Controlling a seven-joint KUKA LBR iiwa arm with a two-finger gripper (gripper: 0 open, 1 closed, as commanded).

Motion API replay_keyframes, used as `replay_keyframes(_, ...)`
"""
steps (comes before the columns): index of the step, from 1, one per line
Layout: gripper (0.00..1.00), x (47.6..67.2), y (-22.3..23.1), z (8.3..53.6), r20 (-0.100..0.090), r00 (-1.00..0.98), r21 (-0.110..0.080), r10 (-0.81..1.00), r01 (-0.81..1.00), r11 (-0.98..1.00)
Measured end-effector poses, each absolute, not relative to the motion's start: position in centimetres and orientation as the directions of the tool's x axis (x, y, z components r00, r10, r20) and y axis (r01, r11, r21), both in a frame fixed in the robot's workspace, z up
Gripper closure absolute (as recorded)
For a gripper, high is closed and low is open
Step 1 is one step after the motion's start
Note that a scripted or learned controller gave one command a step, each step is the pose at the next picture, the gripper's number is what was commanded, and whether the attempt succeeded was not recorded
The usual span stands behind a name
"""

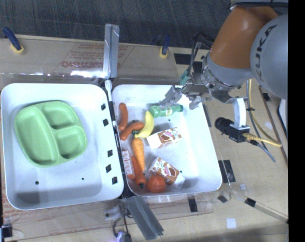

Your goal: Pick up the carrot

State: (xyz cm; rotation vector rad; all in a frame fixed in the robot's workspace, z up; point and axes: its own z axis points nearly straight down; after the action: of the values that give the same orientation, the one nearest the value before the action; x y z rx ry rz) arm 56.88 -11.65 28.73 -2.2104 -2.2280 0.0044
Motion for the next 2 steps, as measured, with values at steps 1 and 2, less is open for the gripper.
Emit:
replay_keyframes(1, 0.00, 50.9, -9.2, 12.8, 0.001, -0.052, -0.005, 0.999, 0.999, 0.052)
replay_keyframes(2, 0.00, 53.2, -9.2, 9.1, 0.000, -0.093, -0.003, 0.996, 0.996, 0.093)
